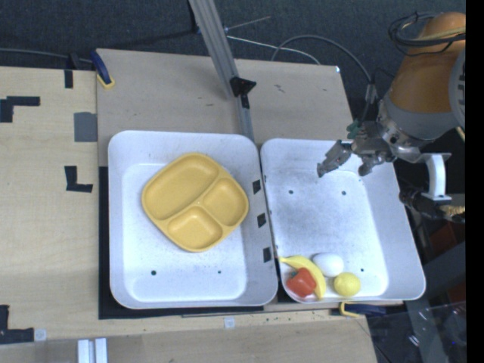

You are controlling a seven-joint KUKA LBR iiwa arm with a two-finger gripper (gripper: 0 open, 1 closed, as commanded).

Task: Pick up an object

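Two white bins on a bench, seen from above. Landmark: the right bin (342,210). The gripper (346,165) hangs over this bin's far right part, its two dark fingers (330,163) spread apart with nothing between them. Along the bin's near edge lies a cluster of small objects: a banana (308,267), a red piece (302,282) touching it, a white egg (328,263) just beside, and a yellow ball (347,284). Left of the bin, the left bin (128,225) holds a yellow tray (194,200) with three compartments.
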